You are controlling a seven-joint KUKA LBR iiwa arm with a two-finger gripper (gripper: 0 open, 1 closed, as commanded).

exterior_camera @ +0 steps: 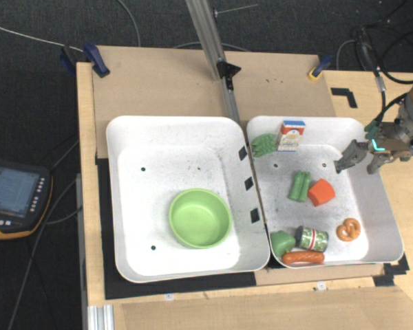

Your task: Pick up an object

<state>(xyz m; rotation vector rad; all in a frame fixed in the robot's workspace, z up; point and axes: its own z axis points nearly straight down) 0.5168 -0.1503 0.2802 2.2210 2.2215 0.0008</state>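
My gripper (pixel 362 161) hangs over the right edge of the right bin (pixel 375 205), its two dark fingers (pixel 347 158) spread open with nothing between them. Inside that bin lie a small white carton with red and blue print (pixel 291 135), a green leafy piece (pixel 264 144), a green vegetable (pixel 300 186), an orange-red block (pixel 321 192), a pretzel (pixel 348 229), a small can on its side (pixel 311 238), a green lump (pixel 283 242) and a red sausage (pixel 303 257). The orange-red block is the nearest to the gripper, below and to its left.
The left bin (pixel 134 177) holds a green bowl (pixel 200 217). A metal post (pixel 210 36) slants up from between the two bins. A handheld pendant (pixel 14 198) rests off the bench at the left.
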